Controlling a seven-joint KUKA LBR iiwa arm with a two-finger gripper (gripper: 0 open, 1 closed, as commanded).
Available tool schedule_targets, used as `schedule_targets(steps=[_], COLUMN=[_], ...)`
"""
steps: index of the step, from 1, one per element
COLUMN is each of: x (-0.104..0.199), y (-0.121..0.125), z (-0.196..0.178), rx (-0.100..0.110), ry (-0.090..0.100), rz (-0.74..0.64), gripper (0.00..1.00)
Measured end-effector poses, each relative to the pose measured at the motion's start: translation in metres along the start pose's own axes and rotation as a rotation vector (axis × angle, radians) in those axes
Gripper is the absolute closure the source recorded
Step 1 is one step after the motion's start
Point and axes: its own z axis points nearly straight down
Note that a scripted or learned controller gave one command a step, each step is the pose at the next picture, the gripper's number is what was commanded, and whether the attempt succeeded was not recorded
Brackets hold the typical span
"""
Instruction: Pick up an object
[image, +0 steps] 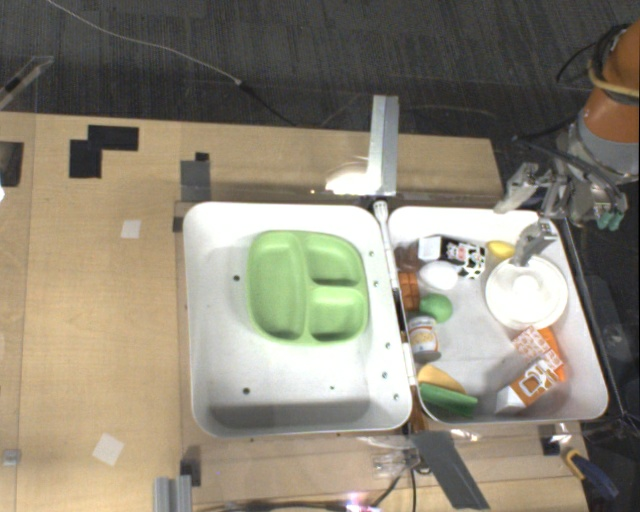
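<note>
White bowl (526, 291) under jaws (530, 243) (tilted)

The grey arm with the orange band (612, 110) is cut off by the right edge and the top corner. The metal two-finger gripper (533, 243) is small and blurred, so its state is not readable. The small black-and-white printed object (463, 255) and the small jar with a label (423, 336) are too small to identify. The orange and white carton (538, 366) shows unreadable print. The yellow and green toy (445, 392) is partly hidden by the bin's rim.
</note>
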Motion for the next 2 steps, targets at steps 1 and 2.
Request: schedule_targets(steps=[1, 2], x=[0.036, 0.081], y=[-0.022, -0.042], z=[0.135, 0.169], rx=[-0.004, 0.001], ry=[0.010, -0.003], rz=[-0.148, -0.227], gripper=[0.00, 0.00])
